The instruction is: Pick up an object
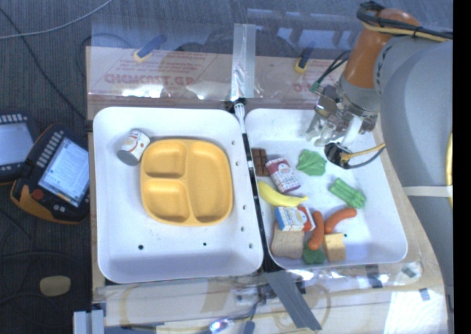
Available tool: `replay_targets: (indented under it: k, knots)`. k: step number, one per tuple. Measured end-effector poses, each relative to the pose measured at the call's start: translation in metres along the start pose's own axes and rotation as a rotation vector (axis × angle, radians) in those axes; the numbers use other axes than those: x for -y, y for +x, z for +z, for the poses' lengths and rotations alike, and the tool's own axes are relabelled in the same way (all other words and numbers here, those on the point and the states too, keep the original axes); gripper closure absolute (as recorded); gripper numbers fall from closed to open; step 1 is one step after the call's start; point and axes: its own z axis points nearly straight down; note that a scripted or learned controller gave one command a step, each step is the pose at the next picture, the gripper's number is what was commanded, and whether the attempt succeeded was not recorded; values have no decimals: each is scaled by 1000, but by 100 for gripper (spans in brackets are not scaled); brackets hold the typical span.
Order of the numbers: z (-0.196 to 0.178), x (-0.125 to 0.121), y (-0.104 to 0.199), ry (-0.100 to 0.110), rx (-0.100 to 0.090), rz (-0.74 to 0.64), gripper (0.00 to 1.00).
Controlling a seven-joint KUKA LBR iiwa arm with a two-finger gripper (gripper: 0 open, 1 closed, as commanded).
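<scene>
My gripper [328, 132] hangs over the far part of the right bin [383, 211], open, with nothing between its fingers. Just in front of it lies a green leafy toy [311, 162]. Further toward the front are a red-and-white can [283, 175], a banana [280, 195], a green ridged piece [347, 193], a small carton [292, 218], a red sausage [340, 217], a carrot [316, 231] and two tan blocks [288, 244]. A brown chocolate bar [257, 162] lies against the bin's left wall.
The left bin [110, 237] holds a yellow divided plate [185, 180] and a small tin [133, 146] at its far left corner. A handheld pendant [51, 174] lies on the floor to the left. The arm's grey body [419, 112] covers the right side.
</scene>
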Motion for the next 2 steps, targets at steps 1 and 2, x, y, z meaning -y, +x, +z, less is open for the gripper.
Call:
replay_targets:
  k: [1, 2]
  knots:
    - [0, 0, 0, -1, 1, 0, 0]
    - [29, 68, -26, -14, -6, -172, 0]
